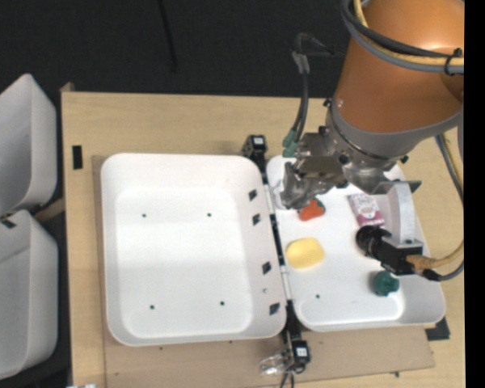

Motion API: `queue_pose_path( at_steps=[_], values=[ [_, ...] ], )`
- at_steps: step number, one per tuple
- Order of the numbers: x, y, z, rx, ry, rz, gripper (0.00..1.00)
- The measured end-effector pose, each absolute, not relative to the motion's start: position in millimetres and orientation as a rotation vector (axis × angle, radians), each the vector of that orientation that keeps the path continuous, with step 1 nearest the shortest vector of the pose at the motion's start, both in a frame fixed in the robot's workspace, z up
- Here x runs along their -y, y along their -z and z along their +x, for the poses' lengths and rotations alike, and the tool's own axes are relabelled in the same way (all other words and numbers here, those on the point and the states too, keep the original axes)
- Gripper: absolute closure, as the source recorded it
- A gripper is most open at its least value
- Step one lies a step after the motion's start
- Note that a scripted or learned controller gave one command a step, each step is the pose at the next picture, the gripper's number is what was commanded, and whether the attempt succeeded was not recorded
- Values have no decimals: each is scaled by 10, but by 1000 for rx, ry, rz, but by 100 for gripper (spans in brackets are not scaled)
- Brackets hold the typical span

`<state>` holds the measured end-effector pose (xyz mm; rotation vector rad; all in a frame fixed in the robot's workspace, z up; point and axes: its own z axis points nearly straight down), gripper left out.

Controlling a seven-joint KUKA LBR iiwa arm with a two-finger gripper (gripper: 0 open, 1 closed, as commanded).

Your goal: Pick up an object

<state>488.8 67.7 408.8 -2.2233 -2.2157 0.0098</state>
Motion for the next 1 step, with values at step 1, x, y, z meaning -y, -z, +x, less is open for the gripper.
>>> queue_pose_path(
  at_steps=[1],
  values=[
    [-59, -3797, 4902, 2216, -4, -2228, 100]
  ],
)
